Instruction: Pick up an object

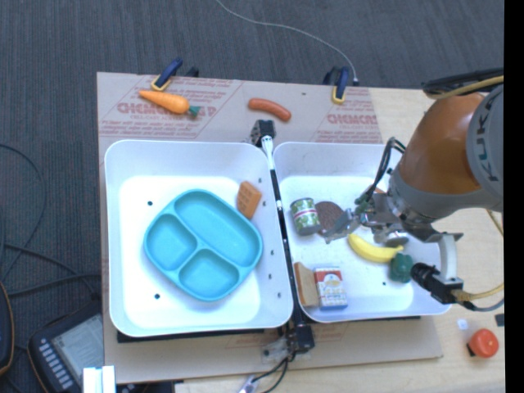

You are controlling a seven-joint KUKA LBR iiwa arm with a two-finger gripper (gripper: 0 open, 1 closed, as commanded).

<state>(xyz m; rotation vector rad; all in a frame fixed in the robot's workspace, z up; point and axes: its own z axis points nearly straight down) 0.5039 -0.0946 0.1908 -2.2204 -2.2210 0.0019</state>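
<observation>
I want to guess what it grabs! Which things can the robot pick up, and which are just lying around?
For the job, in the right bin: gripper, banana, can, red box, green thing.

Lying about: blue plate, carrot, sausage.

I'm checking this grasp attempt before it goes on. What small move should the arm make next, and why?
Probably a short descent onto the banana. The end effector sits in the right bin just above the banana's upper edge, with nothing seen between its fingers. The can lies farther to the view's left.
</observation>
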